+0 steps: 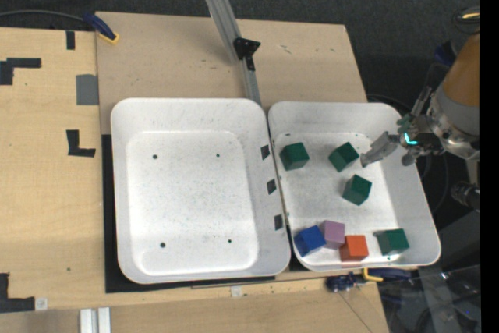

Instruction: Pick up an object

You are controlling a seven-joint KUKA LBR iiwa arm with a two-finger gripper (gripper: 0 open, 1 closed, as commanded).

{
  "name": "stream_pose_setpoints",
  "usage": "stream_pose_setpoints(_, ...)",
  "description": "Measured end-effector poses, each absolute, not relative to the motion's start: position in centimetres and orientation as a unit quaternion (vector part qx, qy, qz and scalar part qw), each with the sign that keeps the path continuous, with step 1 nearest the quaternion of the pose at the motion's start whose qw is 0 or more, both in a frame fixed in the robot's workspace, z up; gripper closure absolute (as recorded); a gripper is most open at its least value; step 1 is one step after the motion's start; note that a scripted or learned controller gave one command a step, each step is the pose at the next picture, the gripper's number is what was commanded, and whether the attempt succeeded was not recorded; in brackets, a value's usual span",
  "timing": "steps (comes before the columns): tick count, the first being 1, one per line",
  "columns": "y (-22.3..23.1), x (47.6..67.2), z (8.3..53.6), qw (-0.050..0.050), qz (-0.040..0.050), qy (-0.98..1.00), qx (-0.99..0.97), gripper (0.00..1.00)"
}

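The right bin (312, 121) holds several small blocks. Three dark green cubes lie at its upper left (294, 156), its middle (343, 157) and just below that (357, 189). Along the near edge sit a blue cube (309, 239), a purple cube (334, 232), an orange cube (355, 247) and another green cube (392, 241). My gripper (392, 154) hangs over the bin's right side, just right of the middle green cube. It is open, and nothing sits between its fingers.
The left bin (187, 111) stands beside the right one, their rims touching. A slanted metal pole (222, 8) with a black clamp reaches down to the bins' far edge. The wooden bench (47, 191) extends to the left.
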State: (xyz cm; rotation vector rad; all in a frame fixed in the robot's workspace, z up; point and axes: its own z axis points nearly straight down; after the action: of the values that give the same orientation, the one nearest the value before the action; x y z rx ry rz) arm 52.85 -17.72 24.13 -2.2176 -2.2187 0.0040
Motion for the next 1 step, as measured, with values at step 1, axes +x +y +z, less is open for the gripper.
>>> stream_pose_setpoints(1, -17.72, 52.93, 24.33, 0.001, 0.0003, -0.708, -0.706, 0.0)
